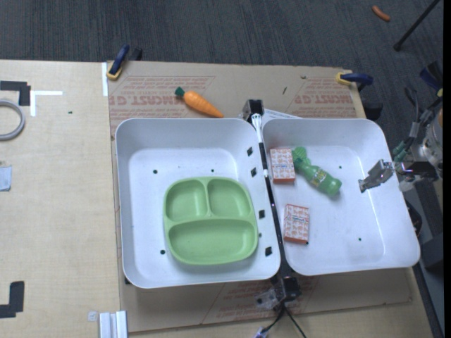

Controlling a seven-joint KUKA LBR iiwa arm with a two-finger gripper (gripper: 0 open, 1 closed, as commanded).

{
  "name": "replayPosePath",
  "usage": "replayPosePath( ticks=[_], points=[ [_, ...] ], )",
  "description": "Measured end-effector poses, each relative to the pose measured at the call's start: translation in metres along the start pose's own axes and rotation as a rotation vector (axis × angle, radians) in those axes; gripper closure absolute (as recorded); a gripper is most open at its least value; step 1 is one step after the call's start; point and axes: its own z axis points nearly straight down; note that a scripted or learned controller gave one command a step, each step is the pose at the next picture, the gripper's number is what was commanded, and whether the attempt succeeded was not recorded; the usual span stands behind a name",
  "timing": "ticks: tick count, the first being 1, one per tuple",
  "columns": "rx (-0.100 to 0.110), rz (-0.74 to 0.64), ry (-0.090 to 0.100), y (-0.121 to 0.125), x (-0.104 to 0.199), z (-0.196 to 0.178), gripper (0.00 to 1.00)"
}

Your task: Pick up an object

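The gripper (375, 177) is seen at the right edge of the right bin (352, 255), above the bin's right wall, reaching in from the right. Whether it is open or closed cannot be told. Nothing is seen held by it.

Just to the left of the gripper, inside the same bin, a green bottle (316, 171) is laid on its side, tilted. Farther left, touching or just beside the bottle's upper end, a small orange-patterned box (282, 165) is found near the bin's left wall. A second box (297, 223) of the same kind is placed below it, to the lower left of the gripper and apart from the bottle.

Well to the left of the gripper, the left bin (141, 189) is occupied by a green divided plate (210, 220). Beyond the bins, to the upper left of the gripper, a toy carrot (199, 101) is laid on the surface (56, 224).
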Motion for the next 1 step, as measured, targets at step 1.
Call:
replayPosePath(
  ticks=[1],
  points=[
    [0.002, 0.011, 0.001, 0.0516, 0.0683, 0.1407, 0.00]
  ],
)
